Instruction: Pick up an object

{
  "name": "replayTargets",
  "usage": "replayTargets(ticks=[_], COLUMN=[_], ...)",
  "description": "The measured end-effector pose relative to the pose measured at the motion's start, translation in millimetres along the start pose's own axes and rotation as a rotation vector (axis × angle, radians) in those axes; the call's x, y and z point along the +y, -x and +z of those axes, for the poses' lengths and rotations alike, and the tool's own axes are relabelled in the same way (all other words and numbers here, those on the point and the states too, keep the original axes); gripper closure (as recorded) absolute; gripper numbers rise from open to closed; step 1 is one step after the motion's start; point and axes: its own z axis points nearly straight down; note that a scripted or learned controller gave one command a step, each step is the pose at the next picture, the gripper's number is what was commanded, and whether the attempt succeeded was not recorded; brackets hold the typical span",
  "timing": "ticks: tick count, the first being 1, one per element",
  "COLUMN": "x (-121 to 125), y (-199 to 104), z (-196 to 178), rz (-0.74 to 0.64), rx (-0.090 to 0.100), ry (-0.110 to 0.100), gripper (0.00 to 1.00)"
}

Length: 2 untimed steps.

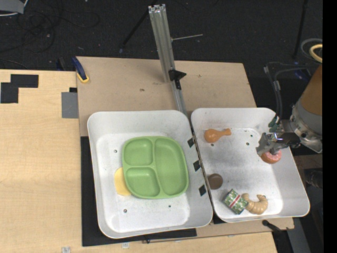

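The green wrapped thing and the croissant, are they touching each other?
Cannot tell. In the camera view the green packet and croissant sit very close, with no plain contact or gap.

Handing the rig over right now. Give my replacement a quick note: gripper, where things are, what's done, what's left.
Gripper: over the right white bin's right side, at a pink round object; hold not confirmed.
Also in the right bin: orange drumstick-shaped toy, small brown round piece, green packet, tan croissant-shaped toy.
Left white bin: green divided plate over a yellow piece.
Done: approach. Left: confirm grasp, lift.
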Motion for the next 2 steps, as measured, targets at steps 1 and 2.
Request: replayTargets(ticks=[1,2], x=[9.5,5.1], y=[-59.1,-109.4], z=[8.4,6.6], rz=[-0.001,0.000], rx=[0.000,0.000], ry=[-0.001,-0.002], gripper=[1.00,1.00])
